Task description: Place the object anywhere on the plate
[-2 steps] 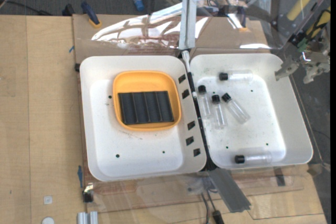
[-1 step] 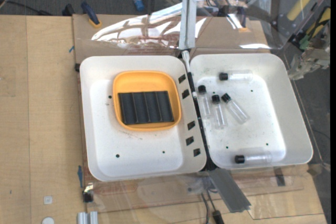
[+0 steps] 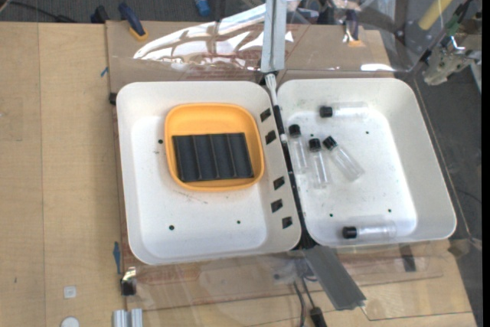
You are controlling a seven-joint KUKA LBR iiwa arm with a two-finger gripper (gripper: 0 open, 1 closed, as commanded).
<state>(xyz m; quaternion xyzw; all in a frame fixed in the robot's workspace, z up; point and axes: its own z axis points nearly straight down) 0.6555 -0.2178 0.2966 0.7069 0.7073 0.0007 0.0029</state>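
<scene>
- Pincer: whether it is wide, narrow or holding anything cannot be told.
- Left shallow white plastic bin point(image 3: 145, 188): touches its twin along the middle seam and holds the plate.
- Right shallow white plastic bin point(image 3: 398, 165): holds all the vials.
- Rounded-square orange plate point(image 3: 214, 117): sits in the upper middle of the left bin.
- Black ribbed rectangular insert point(image 3: 213, 157): lies flat on the plate, covering its lower part.
- Five clear vials with black caps, all on their sides in the right bin, well apart from the plate: three close together point(image 3: 320, 165) left of centre, one point(image 3: 348, 112) near the far wall, one point(image 3: 375, 230) near the front wall.
</scene>
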